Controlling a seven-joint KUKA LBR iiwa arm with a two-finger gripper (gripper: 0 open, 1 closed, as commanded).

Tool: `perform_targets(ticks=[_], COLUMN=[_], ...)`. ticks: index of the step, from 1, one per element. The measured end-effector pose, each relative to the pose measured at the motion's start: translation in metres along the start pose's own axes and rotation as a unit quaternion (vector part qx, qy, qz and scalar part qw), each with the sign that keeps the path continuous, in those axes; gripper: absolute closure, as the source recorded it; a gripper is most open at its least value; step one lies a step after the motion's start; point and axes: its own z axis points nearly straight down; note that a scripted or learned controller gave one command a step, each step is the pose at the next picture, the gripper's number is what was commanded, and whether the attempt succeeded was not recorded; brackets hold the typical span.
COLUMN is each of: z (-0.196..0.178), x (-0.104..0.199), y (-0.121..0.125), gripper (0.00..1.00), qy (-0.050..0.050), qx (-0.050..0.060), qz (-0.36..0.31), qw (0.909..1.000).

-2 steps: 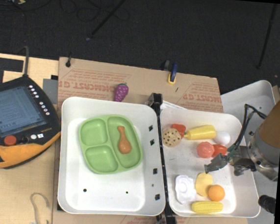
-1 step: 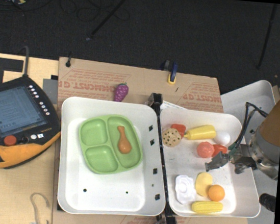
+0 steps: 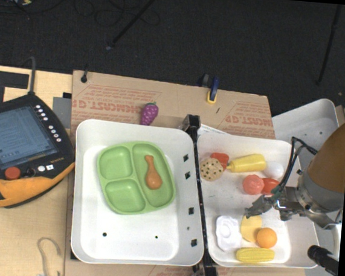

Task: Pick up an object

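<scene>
My fingers (image 3: 262, 205) hung low over the right bin (image 3: 280, 152), at the right of the frame, and from what I could see they stood a little apart with nothing between them, just above the yellow cheese wedge (image 3: 249, 228). That wedge lay at the lower middle of the right bin, touching the orange ball (image 3: 266, 237) on its right, with the toy fried egg (image 3: 226, 232) to its left and the toy corn cob (image 3: 255, 254) below it. I judged all of these to be hollow plastic play food: light, stiff, smooth and rather slippery, not fragile. The wedge looked the best to take, across its flat sides, since the ball would likely roll out of a pinch and the egg lay too flat. Further up the bin sat a cookie (image 3: 211, 168), a yellow banana-like piece (image 3: 247, 163) and a red tomato (image 3: 253, 184), crowded enough that a grasp there might nudge neighbours. In the left bin (image 3: 91, 229) a green divided plate (image 3: 133, 178) carried a toy chicken drumstick (image 3: 152, 172). The cardboard (image 3: 163, 103) under the bins bore red printing, upside down to me; I could not read it with certainty. A teach pendant (image 3: 20, 144) rested on the table (image 3: 23, 241) at the left.
</scene>
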Motion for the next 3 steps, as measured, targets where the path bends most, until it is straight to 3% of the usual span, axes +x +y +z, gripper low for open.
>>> perform_targets(ticks=[2, 3], z=[0.105, 0.091], x=[0.003, 0.001], y=[-0.010, -0.010], gripper=[0.00, 1.00], qy=[0.000, 0.000], qx=[-0.003, -0.004], qz=[0.000, 0.004], qw=[1.0000, 1.0000])
